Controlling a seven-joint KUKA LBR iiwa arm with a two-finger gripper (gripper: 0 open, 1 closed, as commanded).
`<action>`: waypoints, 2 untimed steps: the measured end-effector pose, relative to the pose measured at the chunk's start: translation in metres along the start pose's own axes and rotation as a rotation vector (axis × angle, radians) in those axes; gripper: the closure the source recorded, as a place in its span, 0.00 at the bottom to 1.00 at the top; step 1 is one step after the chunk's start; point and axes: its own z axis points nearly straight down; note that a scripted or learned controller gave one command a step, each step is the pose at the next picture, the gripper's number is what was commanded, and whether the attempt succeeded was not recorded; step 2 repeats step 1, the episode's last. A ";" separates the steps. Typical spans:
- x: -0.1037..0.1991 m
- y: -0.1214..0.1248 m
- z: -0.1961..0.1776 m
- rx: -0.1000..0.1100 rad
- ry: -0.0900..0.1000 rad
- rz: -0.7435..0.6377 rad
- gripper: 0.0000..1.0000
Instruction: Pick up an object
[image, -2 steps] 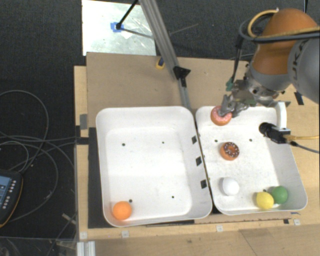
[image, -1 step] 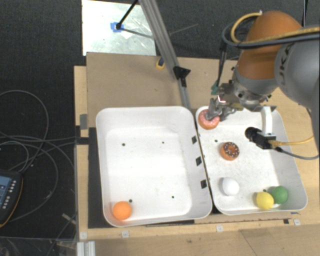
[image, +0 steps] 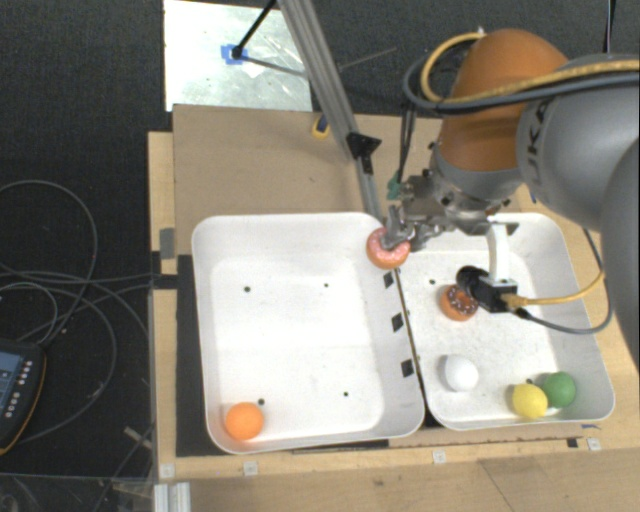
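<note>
Nearest the camera, along the front of the 2 bins, sit an orange ball (image: 243, 421) in the left bin (image: 290, 232), and a white ball (image: 461, 374), a yellow ball (image: 529, 400) and a green ball (image: 559, 389) in the right bin (image: 560, 250). Further back in the right bin lies a brown sprinkled doughnut (image: 459, 303), partly covered by a black fitting with a yellow cable.

Beyond that, at the far end of the divider between the bins, a pink frosted doughnut (image: 387, 249) hangs directly under the tool (image: 400, 232). The tool seems closed on its upper edge, with the doughnut apparently lifted above the bin rim, though the contact itself is hard to make out. The doughnut lies just below and slightly left of the fingertips, its flat face turned toward the camera.

Judged from this, the pick looks made; a straight upward lift would suit, since the edge hold appears slim.
</note>
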 end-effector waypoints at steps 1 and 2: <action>0.051 -0.021 0.001 0.001 -0.001 0.000 1.00; 0.051 -0.021 0.001 0.001 -0.001 0.000 1.00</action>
